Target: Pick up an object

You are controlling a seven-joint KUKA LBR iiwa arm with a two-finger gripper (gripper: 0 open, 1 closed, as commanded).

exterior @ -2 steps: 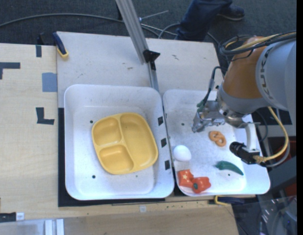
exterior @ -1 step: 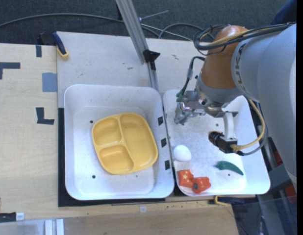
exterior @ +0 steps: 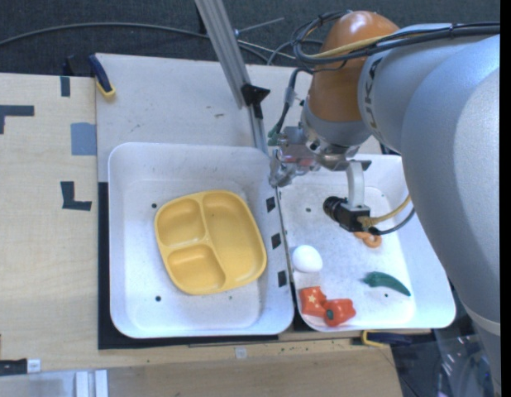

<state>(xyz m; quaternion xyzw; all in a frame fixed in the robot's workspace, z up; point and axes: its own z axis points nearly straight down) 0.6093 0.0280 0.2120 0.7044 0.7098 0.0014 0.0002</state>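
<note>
Arm enters from the right, orange band above the wrist; the hand (exterior: pixel 282 174) sits low at the rear of the divide between the two bins, nothing visibly held; whether it is apart or together, cannot tell. Left bin (exterior: pixel 131 222): yellow divided tray (exterior: pixel 210 241) lying flat. Right bin (exterior: pixel 421 304): white egg (exterior: pixel 306 259) near the divider, red pepper-like pieces (exterior: pixel 326 304) just in front of it, a green pod (exterior: pixel 386 282) further right, apart; all rest on the bin floor, on the tabletop (exterior: pixel 40 246).
</note>
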